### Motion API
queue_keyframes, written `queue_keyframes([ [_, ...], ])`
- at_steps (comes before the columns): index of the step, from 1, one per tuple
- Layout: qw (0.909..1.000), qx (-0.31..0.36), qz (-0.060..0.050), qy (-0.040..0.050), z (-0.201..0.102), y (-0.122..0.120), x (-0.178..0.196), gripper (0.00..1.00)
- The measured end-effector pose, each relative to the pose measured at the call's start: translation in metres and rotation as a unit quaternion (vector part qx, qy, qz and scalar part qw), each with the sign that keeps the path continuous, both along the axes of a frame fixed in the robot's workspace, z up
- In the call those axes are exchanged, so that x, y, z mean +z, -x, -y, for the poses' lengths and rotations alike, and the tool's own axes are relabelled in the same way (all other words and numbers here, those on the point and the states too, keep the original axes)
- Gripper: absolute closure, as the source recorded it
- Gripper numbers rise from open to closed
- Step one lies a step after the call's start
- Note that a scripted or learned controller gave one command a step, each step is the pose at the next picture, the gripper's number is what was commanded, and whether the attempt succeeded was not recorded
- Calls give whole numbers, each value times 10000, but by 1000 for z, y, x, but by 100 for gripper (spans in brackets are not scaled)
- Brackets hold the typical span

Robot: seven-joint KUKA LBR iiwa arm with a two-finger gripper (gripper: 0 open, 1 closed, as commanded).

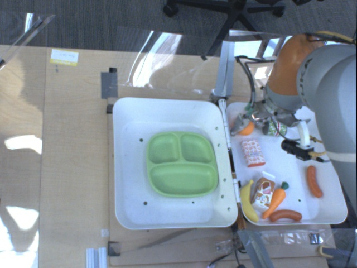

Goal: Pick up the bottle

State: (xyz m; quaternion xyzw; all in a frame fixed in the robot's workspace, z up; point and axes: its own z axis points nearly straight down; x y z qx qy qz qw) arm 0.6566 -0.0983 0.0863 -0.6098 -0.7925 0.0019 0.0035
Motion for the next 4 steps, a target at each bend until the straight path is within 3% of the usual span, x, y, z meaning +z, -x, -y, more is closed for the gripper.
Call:
queue_keyframes([
  [1,10000,34,80,16,-5,24,1,0],
  [3,9999,-15,115,19,6,157,3,0],
  [4,9988,482,102,14,-4,57,2,0],
])
